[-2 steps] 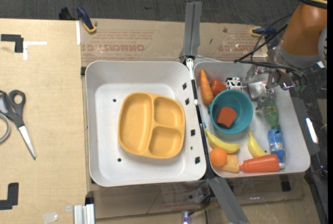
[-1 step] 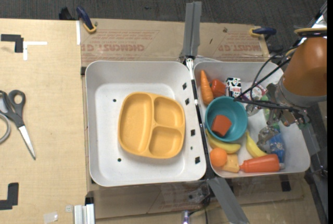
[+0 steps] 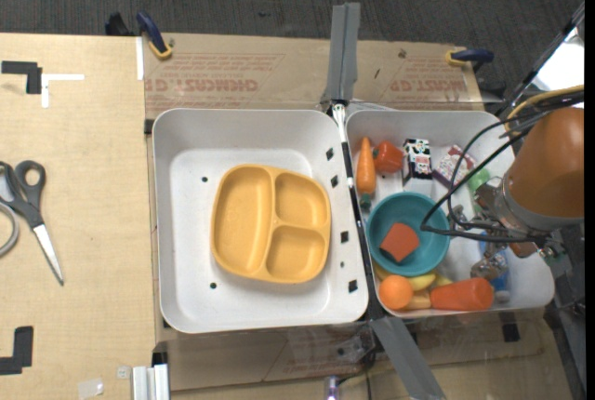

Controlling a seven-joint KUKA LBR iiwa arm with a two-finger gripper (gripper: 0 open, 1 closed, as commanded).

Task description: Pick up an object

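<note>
The gripper (image 3: 493, 249) hung over the crowded right bin (image 3: 437, 121); its opening I could not tell. Toys lay packed together, so a grasp could slip.

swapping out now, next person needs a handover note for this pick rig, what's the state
Gripper: low over the right bin's right side; finger state unclear, nothing seen held.
Right bin: teal bowl with a red block in it, carrot, orange ball, red-orange piece, small toys.
Left bin: yellow divided plate.
Done: no pick visible.
Left: grasp and lift one object.
</note>
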